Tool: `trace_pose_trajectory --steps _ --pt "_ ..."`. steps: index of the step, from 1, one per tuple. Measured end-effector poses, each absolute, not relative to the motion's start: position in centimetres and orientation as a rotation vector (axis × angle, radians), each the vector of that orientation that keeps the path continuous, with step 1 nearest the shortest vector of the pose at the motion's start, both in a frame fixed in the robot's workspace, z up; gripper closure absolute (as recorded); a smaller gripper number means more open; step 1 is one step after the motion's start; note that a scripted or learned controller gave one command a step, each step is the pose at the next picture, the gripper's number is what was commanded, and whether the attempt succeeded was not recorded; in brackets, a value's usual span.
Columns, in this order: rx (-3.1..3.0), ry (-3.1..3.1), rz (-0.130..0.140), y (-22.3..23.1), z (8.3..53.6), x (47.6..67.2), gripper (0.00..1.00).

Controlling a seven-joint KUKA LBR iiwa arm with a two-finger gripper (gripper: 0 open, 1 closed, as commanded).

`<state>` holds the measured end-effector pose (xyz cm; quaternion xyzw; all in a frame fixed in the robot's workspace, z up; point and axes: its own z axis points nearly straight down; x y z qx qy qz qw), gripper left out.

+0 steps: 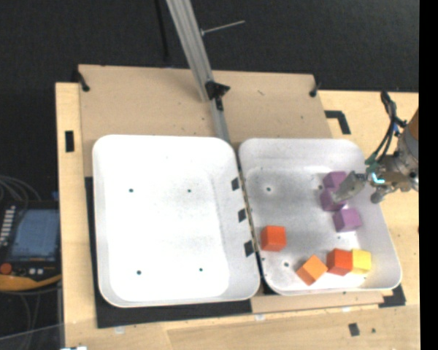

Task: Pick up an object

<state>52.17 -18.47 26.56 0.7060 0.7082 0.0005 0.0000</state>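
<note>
Two purple blocks sit in the right bin [277, 162]: the upper purple block [334, 184] lies right at the tip of my hand [348, 188], just left of it and seemingly touching, while the lower purple block [347, 219] rests just below. I cannot tell whether my hand is spread or clenched, nor whether it has anything gripped. Farther down, an orange cube [274, 238] stands alone near the bin's left wall, and an orange block [313, 269], a red block [339, 261] and a yellow block [361, 260] huddle together at the near edge. The left bin [164, 217] lies alongside on the counter [153, 100].
</note>
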Motion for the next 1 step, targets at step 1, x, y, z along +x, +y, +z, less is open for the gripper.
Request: trace_pose_trajectory --steps 1 --pt "2.219 2.222 0.002 -18.48 26.59 52.19 0.0"
